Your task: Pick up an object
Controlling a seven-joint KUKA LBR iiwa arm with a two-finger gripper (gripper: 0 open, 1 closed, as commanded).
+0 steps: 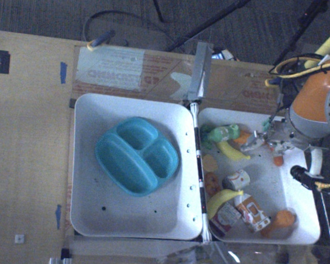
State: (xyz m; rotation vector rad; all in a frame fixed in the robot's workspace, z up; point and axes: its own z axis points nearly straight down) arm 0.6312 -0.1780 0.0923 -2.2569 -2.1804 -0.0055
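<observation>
Gripper (264, 139) low in right bin (295, 230), just right of the banana (233, 151), likely lining up a grab; its open-or-closed state can't be told.

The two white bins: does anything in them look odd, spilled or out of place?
Nothing looks spilled or broken. The right bin holds a loose jumble: bananas, a carton, an orange piece. The teal divided plate lies askew in the left bin. The gripper hovers over the jumble's far end.
</observation>
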